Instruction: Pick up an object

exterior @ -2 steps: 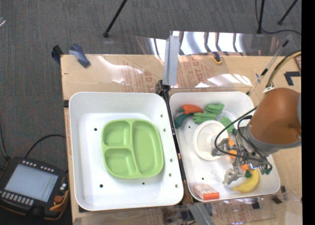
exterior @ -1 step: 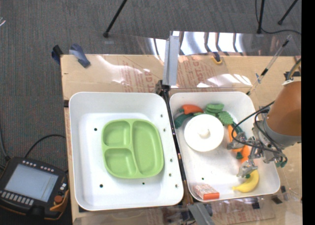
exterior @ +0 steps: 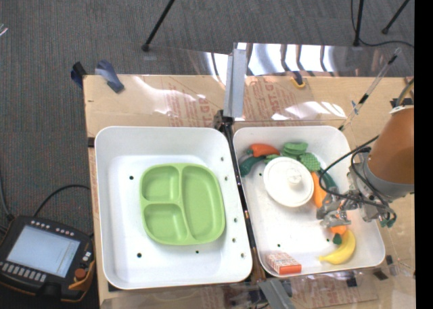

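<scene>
Bright, even overhead light, soft shadows, white glare streaks on the clear panel point(exterior: 318, 57) behind the bins point(exterior: 108, 165)

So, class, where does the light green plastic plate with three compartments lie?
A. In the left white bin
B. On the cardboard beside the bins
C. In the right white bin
A: the light green plastic plate with three compartments lies flat in the left white bin, by itself.

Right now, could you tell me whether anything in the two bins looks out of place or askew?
Nothing looks spilled or damaged. The green divided plate lies flat in the left bin; the toys crowd around the white lid in the right bin.
</scene>
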You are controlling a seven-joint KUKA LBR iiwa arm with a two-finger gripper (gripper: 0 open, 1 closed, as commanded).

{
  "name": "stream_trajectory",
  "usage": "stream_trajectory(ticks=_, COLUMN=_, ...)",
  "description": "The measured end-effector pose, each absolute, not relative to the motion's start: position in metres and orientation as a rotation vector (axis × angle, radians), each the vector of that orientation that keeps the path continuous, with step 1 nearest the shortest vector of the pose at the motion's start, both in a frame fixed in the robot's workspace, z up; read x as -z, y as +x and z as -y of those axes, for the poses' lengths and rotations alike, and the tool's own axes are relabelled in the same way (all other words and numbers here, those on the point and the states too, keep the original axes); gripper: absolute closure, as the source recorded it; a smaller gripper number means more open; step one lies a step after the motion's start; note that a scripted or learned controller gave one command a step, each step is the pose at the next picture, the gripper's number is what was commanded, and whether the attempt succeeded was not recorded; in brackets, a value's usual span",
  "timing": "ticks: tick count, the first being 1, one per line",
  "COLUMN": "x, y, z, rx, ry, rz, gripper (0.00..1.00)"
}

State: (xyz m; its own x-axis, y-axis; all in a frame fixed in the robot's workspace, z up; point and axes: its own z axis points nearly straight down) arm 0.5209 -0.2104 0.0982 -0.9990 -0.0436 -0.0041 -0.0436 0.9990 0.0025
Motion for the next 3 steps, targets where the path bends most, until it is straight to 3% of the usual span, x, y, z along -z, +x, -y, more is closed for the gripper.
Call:
stream_trajectory(ticks=1, x=-0.087, y=0.552, z=0.211, rx=-0.003, ry=0.419, rz=-3.113, gripper=1.00)
stream_trajectory(ticks=2, x=-0.088, y=0.607, z=0.201, rx=-0.002, ry=0.760, rz=-3.047, gripper=1.00)
stream_trajectory(ticks=3, x=-0.088, y=0.597, z=0.172, rx=-0.001, ry=0.567, rz=-3.091, gripper=1.00)
